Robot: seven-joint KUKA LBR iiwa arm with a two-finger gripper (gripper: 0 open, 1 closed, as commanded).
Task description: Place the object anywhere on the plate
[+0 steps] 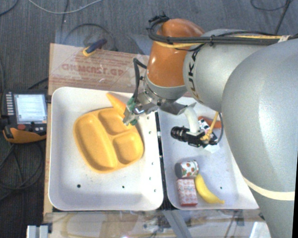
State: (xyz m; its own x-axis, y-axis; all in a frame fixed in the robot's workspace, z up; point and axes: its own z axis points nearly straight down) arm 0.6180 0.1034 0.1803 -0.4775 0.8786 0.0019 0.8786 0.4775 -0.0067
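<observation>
A yellow plate [108, 140] with three compartments lies in the left bin [64, 186], tilted toward the bin's back right. An orange, carrot-like piece [116, 101] lies just behind the plate's far edge, pointing toward the gripper. My gripper [130, 115] hangs over the plate's upper right rim, right at the near end of the orange piece. The wrist hides whether it is touching that piece.
The right bin [236, 179] holds a small can with a strawberry label [186, 168], a red box [187, 191] and a banana [208, 191] near its front, with an orange item [216, 124] half hidden farther back. A cardboard sheet [91, 73] lies behind the left bin.
</observation>
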